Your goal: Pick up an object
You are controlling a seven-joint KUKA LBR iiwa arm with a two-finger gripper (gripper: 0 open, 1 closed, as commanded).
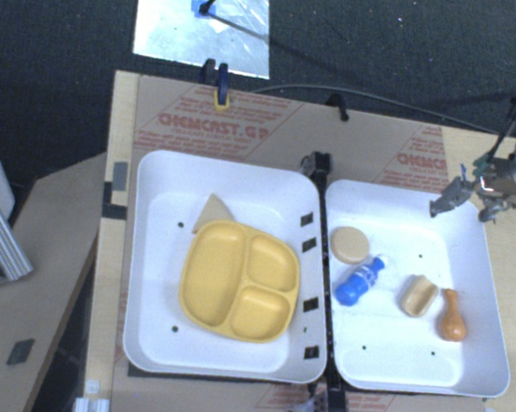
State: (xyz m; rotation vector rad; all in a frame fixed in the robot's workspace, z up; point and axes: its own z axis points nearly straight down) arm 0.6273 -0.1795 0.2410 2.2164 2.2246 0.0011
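Hovering above right white bin [484, 277] far corner: hand [467, 195], fingers spread, gripping nothing. Below, loose for picking: blue plastic bottle [358, 280], round tan disc [350, 245], tan block [419, 296], orange-brown gourd-shaped piece [452, 316].

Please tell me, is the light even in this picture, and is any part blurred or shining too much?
In the camera view, light is soft and even, shadows faint; the white bins look bright but keep detail. The metal sheet at top gives pale glare. The claw at right looks slightly blurred. The yellow tray and blue bottle are sharp.
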